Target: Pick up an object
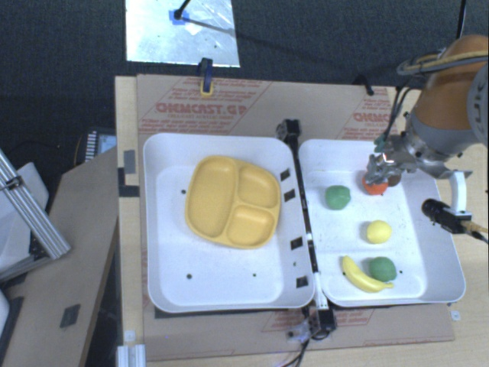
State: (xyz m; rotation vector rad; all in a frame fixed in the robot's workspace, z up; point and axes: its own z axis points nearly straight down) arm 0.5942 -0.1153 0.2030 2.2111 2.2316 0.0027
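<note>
The right bin [435,281] holds several small objects. An orange-red piece [374,189] lies near its far side, and my gripper [380,173] sits directly over it, touching or just above its top. A green round fruit [338,197] lies to the left of that piece. A yellow lemon [378,232] rests in the middle of the bin. Toward the front lie a banana [361,275] and a second green fruit [383,267], close together.
The left bin [164,281] contains a yellow divided plate [231,201]. A black divider [299,205] runs between the bins. The arm's grey and orange wrist [451,105] hangs over the right bin's far right corner, with a black fitting [443,214] near the right rim.
</note>
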